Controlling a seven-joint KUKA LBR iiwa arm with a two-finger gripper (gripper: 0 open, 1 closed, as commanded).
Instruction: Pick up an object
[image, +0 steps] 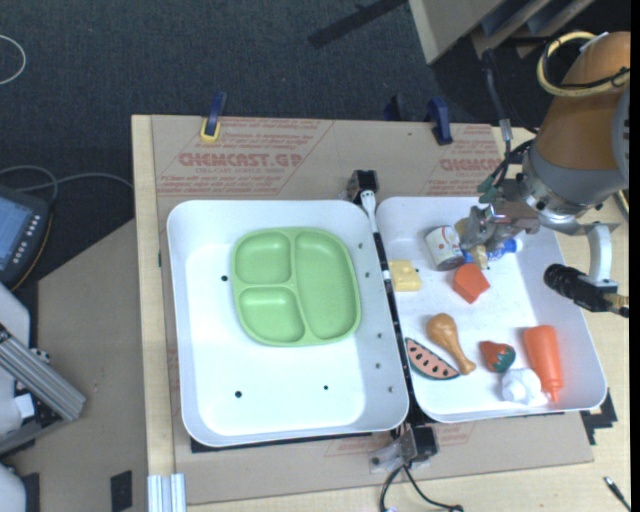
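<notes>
A small red block (471, 283) lies in the right bin (580, 300), just below my gripper (480, 240) and a little toward the near edge. My fingertips hang right above its upper corner; whether they touch it I cannot tell. Nothing shows between my fingers, and from this slant I cannot tell if they are spread or closed.

Just left of my gripper sits a small silver can (441, 244) on its side, close against the fingers. A blue bit (511, 244) peeks out on the other side of the gripper. Left of the block, near the wall between the bins, lies a pale yellow cheese piece (405, 276).

Nearer the front of the same bin are a chicken drumstick (449, 339), a watermelon slice (429, 361) touching its lower end, a strawberry (497, 355), a carrot (543, 358) and a white crumpled thing (519, 388) just beside the carrot's lower end.

My arm (580, 120) comes in from the upper right, its orange band above the grey wrist.

The left bin (200, 380) holds a green divided plate (297, 285) with three compartments, lying flat in its upper middle.
</notes>
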